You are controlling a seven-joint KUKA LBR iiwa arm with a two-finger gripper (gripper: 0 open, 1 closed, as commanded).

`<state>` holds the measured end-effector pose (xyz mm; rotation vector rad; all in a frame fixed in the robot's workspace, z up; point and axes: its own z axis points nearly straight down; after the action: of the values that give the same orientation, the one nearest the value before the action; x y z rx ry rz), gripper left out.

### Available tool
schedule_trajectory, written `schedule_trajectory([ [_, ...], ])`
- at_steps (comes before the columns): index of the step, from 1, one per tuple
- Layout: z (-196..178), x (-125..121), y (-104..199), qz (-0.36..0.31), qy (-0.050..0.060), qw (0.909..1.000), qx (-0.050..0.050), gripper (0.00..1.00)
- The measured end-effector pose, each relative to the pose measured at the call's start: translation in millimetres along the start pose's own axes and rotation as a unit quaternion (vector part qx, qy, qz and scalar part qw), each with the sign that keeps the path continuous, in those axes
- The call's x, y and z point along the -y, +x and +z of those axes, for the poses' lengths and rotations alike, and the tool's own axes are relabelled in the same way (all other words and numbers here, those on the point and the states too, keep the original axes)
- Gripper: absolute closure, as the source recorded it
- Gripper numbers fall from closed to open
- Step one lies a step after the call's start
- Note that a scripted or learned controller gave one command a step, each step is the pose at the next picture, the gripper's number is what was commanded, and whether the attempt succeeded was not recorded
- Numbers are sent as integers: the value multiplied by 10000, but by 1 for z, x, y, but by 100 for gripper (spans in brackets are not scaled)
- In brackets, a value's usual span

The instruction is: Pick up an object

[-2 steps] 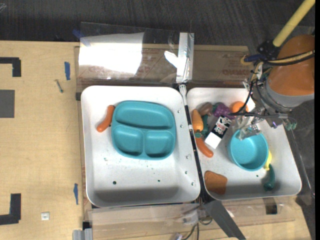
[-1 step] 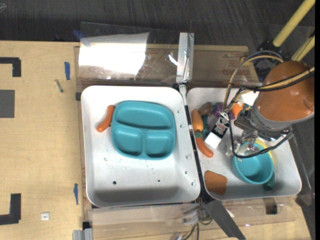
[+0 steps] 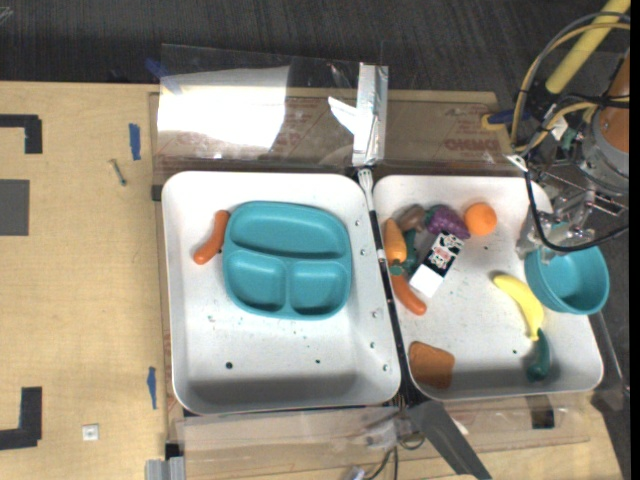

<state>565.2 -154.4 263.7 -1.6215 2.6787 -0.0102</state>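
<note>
At the right edge of the frame the pincer (image 3: 568, 230) hangs just above a blue bowl (image 3: 570, 278) in the right bin (image 3: 480, 363); whether it's spread or pressed together, I cannot tell. A banana (image 3: 522, 298) lies just left of the bowl, an orange (image 3: 480, 219) further up-left.

light: bright, even, from overhead | glare: strong white patch on clear plastic sheet (image 3: 225, 118), far left of the gripper (image 3: 570, 230) | shadows: soft, short | focus: mildly soft throughout, grainy | edges: slight bowing
</note>
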Motion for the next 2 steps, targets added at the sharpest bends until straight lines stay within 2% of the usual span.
schedule_trajectory([
  [1, 140, -17, -25, -1180, -94, 9930, 2, 100],
  [2, 4, 9, -20, -1460, 0, 9893, 4, 100],
])
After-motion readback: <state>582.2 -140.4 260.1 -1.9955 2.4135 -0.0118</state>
